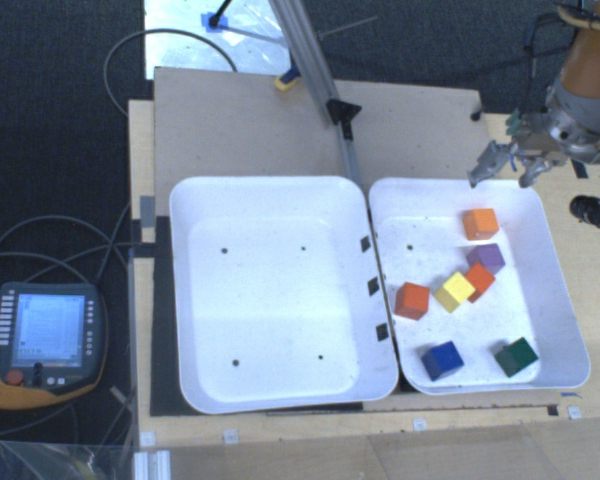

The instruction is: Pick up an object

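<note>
I see the right bin point(560, 268) holding the blocks: blue block point(442, 359) and green block point(516, 356) nearest at 6 o'clock; red block point(412, 300), yellow block point(456, 291) and purple block point(487, 258) mid-bin; orange block point(480, 223) at 12; gripper point(507, 165) past the far rim at 12, fingers spread, holding nothing; left bin point(190, 268) at 9.

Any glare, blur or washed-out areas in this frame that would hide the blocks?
Camera view: the right bin is evenly lit and the blocks stay distinct; a bright glare patch sits on the floor above the bench; the gripper looks slightly soft.
</note>
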Tool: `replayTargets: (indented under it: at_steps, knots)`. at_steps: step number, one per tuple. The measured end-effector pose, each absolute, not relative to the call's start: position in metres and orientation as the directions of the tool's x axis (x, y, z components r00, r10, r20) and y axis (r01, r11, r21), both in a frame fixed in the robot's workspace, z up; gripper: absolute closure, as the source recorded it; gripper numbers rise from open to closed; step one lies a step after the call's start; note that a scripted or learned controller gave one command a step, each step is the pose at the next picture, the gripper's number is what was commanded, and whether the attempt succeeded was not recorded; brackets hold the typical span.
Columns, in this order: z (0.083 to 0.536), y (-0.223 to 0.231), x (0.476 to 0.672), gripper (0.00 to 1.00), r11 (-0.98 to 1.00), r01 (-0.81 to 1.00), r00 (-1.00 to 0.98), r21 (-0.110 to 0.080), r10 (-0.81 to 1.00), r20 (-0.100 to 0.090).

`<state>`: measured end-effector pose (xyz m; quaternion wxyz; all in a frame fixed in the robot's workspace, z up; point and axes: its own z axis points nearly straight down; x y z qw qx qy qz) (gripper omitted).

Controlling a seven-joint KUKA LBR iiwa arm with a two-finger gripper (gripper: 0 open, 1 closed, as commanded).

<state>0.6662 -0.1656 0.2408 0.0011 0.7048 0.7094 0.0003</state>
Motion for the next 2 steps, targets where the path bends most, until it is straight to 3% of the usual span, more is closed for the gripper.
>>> replayTargets:
  at_steps: [1, 2]
  knots:
    - [0.241, -0.166, 0.666, 0.00, 0.006, 1.000, -0.006, 0.002, 1.000, -0.002]
    - [0.197, -0.167, 0.674, 0.00, 0.006, 1.000, -0.006, 0.000, 1.000, -0.001]
